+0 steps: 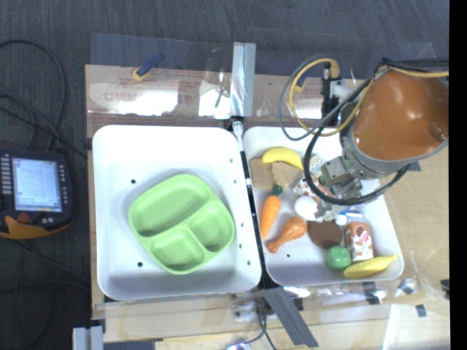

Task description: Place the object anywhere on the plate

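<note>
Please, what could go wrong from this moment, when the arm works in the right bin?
The toys lie crowded under the gripper: the egg, the brown piece and the carton sit close together, so it may catch the wrong one or push them aside. The green plate sits in the other bin, so a weak hold could drop the object on the way.

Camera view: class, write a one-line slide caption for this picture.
KUKA arm's pincer lowered among toy foods in the right bin; the green divided plate waits in the left bin.

Bright, even overhead light washes out the white bins (109,195), with glare on the clear plastic sheet (168,93) behind them.
</note>
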Controlling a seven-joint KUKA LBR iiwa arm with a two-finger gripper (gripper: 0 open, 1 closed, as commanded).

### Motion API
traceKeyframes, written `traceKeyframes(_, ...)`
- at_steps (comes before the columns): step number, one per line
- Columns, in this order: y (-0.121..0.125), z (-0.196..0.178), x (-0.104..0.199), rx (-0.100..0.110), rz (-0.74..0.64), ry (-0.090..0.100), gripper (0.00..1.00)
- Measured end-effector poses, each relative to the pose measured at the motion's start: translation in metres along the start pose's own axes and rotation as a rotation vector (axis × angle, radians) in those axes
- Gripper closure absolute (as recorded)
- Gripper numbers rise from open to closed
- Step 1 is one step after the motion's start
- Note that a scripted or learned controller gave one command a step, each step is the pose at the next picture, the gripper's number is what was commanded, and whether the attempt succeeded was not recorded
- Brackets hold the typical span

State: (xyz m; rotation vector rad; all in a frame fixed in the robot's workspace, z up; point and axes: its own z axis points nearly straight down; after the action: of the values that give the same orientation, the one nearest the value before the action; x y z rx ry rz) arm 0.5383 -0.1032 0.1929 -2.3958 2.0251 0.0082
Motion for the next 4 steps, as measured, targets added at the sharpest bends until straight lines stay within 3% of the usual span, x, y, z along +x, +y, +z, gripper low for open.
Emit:
traceKeyframes(1, 0.017, 0.033, 0.02, -0.005, -0.278, 0.002, 1.0)
traceKeyframes(2, 0.054, -0.061, 0.002, 0.004, -0.321, 0.006, 1.0)
traceKeyframes(3, 0.009, 0.009, -0.001, -0.005, -0.589, -0.002, 1.0)
traceKeyframes(4, 0.036, -0.064, -0.011, 0.002, -0.536, 0.006, 1.0)
